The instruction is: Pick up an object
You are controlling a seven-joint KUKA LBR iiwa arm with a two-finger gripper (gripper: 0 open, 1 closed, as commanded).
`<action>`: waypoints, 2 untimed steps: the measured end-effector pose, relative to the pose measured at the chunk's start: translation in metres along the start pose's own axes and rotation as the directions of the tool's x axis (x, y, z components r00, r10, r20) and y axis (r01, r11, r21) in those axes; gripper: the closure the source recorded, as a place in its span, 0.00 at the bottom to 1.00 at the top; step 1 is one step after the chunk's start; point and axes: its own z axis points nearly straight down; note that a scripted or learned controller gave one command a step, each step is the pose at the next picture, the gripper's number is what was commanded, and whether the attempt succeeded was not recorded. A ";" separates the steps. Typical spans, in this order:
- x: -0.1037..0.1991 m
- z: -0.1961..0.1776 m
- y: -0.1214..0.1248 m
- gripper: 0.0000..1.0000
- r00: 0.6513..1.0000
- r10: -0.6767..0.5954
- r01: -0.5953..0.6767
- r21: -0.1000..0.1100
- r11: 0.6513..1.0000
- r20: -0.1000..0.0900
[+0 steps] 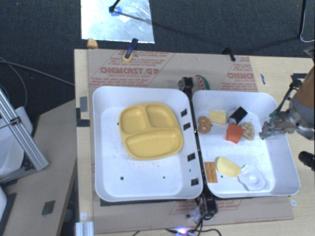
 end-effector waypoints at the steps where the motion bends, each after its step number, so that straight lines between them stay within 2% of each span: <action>1: 0.071 -0.075 -0.030 1.00 1.000 -0.014 0.014 -0.009 1.000 -0.003; 2: 0.129 -0.089 -0.036 1.00 1.000 -0.015 0.015 -0.006 1.000 -0.003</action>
